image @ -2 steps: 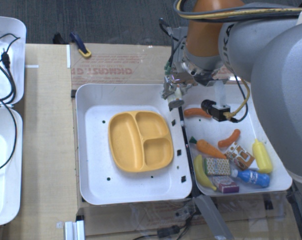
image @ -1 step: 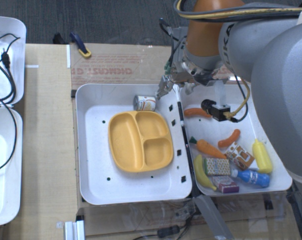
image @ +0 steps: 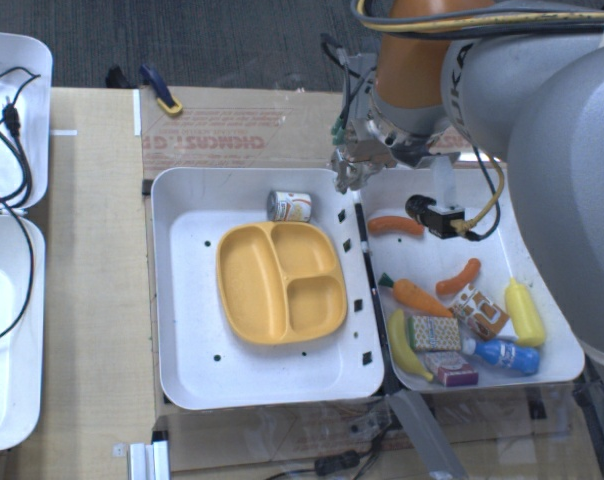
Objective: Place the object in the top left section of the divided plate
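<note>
Gripper (image: 348, 173) hangs over the top end of the divider between the two bins, near the far rim, apparently carrying nothing; whether it is wide or narrow I cannot tell, too small and dark against the rim. The yellow divided plate (image: 280, 281) sits tilted in the middle of the left bin (image: 182, 368), all three sections bare. A small can (image: 290, 206) lies on its side just beyond the plate's far edge, touching or nearly touching it, not in any section. The right bin (image: 557, 353) holds the pile: two sausages (image: 395, 225), a carrot (image: 422, 297), a banana (image: 406, 348), a yellow bottle (image: 524, 311), a blue bottle (image: 504, 355) and some small boxes. Which item is the task's object is not clear; the can is the closest candidate, just left of the gripper. Judged step: pick not yet made, placement not started. Next move likely calls for dropping onto the chosen item, closing on it squarely, lifting clear of the bin wall, then carrying it over the plate's top left section and releasing low. The can being round and on its side could roll off under a poor grasp.
</note>
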{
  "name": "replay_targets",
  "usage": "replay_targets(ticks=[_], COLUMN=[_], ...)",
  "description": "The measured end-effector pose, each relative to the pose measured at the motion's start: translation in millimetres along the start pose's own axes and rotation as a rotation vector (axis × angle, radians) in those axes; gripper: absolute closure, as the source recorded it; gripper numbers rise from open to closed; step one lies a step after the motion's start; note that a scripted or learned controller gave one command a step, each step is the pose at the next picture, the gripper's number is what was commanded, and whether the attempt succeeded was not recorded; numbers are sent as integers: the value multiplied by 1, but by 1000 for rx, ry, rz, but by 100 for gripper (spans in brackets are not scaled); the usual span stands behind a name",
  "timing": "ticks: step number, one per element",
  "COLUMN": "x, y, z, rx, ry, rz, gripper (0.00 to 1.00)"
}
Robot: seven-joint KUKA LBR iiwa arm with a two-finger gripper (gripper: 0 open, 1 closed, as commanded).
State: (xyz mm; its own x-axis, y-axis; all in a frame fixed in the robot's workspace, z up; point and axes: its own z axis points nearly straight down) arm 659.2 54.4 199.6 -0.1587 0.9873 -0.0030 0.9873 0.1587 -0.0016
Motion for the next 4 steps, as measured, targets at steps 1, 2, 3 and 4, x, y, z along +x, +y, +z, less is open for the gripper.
replay_targets(ticks=[1,2,3,4], x=[23,43,26,52], y=[-65,-76,-114,-96], z=[-16,-21,-38,-13], rx=[0,1,0,1], ry=[2,2,2,2], rz=[-233,-319,-424,-570], gripper=[100,100,100,100])
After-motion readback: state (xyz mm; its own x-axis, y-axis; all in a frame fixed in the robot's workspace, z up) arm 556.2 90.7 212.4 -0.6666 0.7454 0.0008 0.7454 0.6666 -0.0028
